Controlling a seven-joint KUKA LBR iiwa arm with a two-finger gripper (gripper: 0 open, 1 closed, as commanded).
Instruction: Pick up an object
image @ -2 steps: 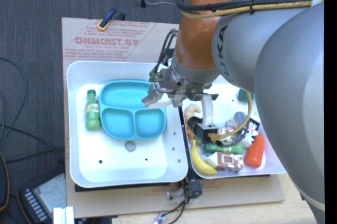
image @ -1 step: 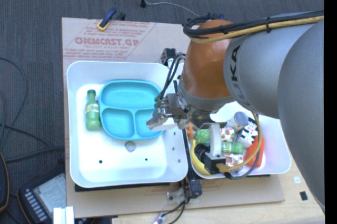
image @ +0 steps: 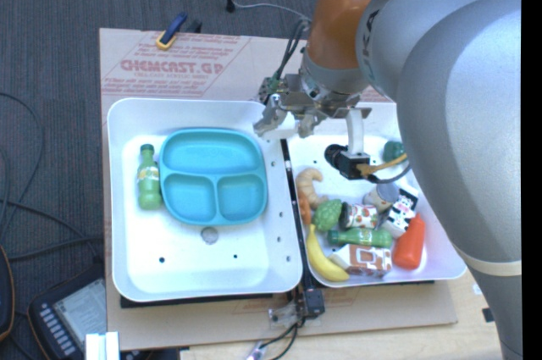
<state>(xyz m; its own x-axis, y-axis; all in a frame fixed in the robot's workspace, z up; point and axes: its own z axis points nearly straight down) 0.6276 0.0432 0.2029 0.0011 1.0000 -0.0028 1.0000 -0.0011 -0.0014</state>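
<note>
My gripper (image: pixel 284 124) hangs over the back of the ridge between the two bins, its two fingers spread with nothing between them. The right bin (image: pixel 440 269) holds a heap: a yellow banana (image: pixel 322 258), a tan pastry-like piece (image: pixel 306 185), a green leafy toy (image: pixel 327 214), a small printed carton (image: pixel 366 258), an orange-red carrot-like toy (image: pixel 410 246) and a teal ball (image: pixel 393 151). All of these lie in front of and to the right of the gripper, apart from it.
The left bin (image: pixel 123 180) holds a blue divided plate (image: pixel 213 176), a green bottle (image: pixel 149 177) beside it and a small grey disc (image: pixel 209 236). The big grey arm covers the right bin's back right part. A blue-and-yellow tool (image: pixel 172 29) lies on the cardboard behind.
</note>
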